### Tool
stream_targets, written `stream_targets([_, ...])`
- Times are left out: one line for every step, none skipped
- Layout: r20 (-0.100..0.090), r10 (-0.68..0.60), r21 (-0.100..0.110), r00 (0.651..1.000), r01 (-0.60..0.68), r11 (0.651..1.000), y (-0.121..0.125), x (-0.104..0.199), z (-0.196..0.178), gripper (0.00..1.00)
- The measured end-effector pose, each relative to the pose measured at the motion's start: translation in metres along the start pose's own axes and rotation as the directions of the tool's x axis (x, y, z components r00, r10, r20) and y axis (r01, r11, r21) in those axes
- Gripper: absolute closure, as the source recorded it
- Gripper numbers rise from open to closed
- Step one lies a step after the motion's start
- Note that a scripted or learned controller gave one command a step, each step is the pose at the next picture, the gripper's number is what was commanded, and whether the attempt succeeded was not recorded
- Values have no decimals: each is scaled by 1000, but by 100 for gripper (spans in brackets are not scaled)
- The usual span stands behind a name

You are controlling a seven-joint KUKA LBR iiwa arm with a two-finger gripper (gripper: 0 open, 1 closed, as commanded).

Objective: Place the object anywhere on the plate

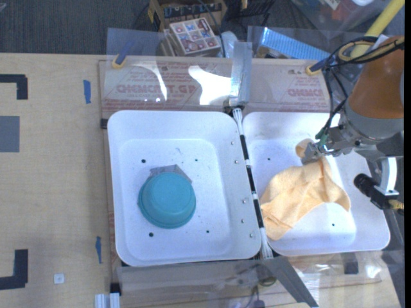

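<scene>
Cloth (302,194), a pale yellow-orange rag, is the thing to move, and it lies crumpled in the right bin (366,233), spreading from the bin's middle toward seven o'clock, with one corner drawn up toward one o'clock where the gripper (316,150) meets it. It should handle as something light, soft and limp: it will sag and trail when raised, it cannot break, and the danger is more of a fold slipping free or a hanging tail dragging over the divider between the bins. A bunched ridge or a gathered corner gives a surer hold than a flat single layer, and the raised corner at the cloth's one o'clock end is such a spot. The pincer appears clenched on that corner, since the fabric rises into a peak right at the fingertips, though the fingers are small and partly blurred, so this is a reading and not a certainty. The arm (379,98) comes in from three o'clock, its orange band above the wrist, the wrist bent down and leftward over the bin's upper part. The blue plate (167,199) sits in the left bin (128,133), at nine o'clock from the cloth, well apart across the divider.
</scene>
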State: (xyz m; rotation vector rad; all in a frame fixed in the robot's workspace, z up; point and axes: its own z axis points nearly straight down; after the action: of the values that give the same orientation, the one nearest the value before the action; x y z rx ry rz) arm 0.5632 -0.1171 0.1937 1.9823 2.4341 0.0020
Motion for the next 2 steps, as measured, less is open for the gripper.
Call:
stream_targets([0, -20, 0, 1000, 20, 1000, 3, 51, -42, 100])
stream_targets([-1, -31, 4, 1000, 31, 999, 5, 146, -14, 100])
